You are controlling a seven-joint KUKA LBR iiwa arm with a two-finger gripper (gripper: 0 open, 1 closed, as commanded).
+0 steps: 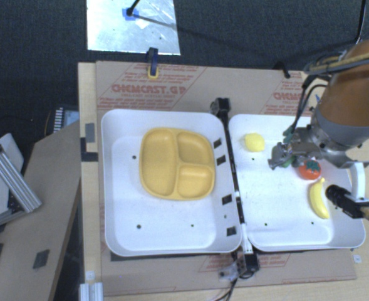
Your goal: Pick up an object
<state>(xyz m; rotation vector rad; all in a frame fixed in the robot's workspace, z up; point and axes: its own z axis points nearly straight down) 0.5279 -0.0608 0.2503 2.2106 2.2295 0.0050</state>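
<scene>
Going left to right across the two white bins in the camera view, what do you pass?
Yellow divided plastic plate → small round yellow lemon → grey two-finger gripper → red-orange tomato → yellow banana.

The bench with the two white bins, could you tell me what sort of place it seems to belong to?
Probably a robotics lab set up for grasping trials. The arm reaches over the right bin, which holds toy food: a lemon, a tomato and a banana. The left bin holds a yellow divided plate.
</scene>
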